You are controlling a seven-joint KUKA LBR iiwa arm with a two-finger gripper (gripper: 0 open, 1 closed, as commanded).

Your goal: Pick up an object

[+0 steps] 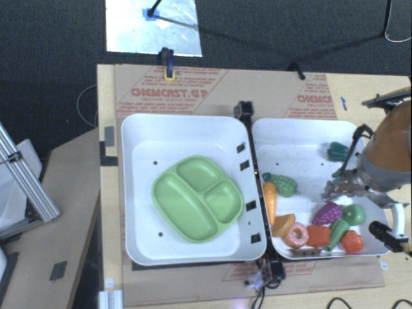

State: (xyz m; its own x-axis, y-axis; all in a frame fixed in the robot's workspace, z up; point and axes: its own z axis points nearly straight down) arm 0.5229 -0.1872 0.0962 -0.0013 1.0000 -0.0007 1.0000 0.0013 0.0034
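Two white bins are being viewed side by side on the bench: the left bin (138,172) is holding a green divided plate (196,198), and the right bin (302,143) is holding a heap of toy food along its lower edge, at the lower right of the frame. The gripper (344,187) is being held low over that heap, just above the purple grapes (327,213) and a green apple (353,214); whether it is spread or pressed together cannot be told, since it is being blurred and masked by the arm. Nothing is being seen held. The grapes, lying nearest beneath, are being judged the likely target. They are being taken for hollow moulded plastic: light, stiff, smooth and somewhat slippery, not fragile. A hold across the narrower middle of the bunch is being judged best, as the lumpy ends may slide out. A carrot (270,201), a doughnut (297,235), a red pepper (351,241) and broccoli (283,185) are lying close by, so crowding is being counted a risk.
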